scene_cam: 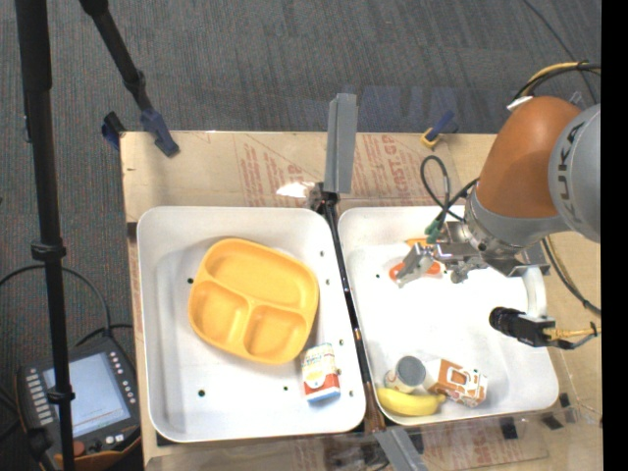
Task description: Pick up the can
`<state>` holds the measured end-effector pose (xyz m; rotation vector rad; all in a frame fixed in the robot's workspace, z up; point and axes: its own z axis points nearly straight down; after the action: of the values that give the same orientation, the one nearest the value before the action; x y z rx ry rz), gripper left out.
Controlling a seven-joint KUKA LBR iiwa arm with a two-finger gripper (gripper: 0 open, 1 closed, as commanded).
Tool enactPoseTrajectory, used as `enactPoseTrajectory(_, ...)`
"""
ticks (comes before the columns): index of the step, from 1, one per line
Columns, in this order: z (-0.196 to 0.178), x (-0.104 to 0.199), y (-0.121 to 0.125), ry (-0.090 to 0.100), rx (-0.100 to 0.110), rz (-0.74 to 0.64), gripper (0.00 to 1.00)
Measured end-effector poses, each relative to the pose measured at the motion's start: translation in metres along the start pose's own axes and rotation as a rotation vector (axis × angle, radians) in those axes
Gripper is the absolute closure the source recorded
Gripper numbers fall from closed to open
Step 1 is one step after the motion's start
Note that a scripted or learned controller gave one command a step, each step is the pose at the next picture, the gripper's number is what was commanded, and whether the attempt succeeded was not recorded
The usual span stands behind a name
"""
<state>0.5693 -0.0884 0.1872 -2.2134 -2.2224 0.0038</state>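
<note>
The can (410, 372) stands near the front edge of the right bin (461, 312); its grey top faces up and it touches a banana (412, 401) lying just in front of it. My gripper (416, 264) hovers over the back left part of the right bin, well behind the can and apart from it. It points left, with an orange part at its tip. Nothing is visibly held in it.
An orange and white carton (462, 383) lies right of the can. In the left bin (167, 253) sit a yellow divided plate (253, 299) and a small carton (320, 373) near the front right corner. A grey post (340, 155) stands behind the bins.
</note>
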Motion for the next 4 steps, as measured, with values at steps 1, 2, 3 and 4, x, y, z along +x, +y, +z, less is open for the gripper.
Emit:
enactPoseTrajectory(1, 0.101, -0.022, -0.065, 0.001, 0.000, 0.010, 0.00)
enactPoseTrajectory(2, 0.101, -0.048, -0.013, 0.000, -0.002, 0.133, 0.00)
enactPoseTrajectory(3, 0.101, -0.004, -0.058, 0.001, -0.001, 0.115, 0.00)
enactPoseTrajectory(4, 0.101, 0.007, -0.094, 0.000, -0.001, 0.164, 0.00)
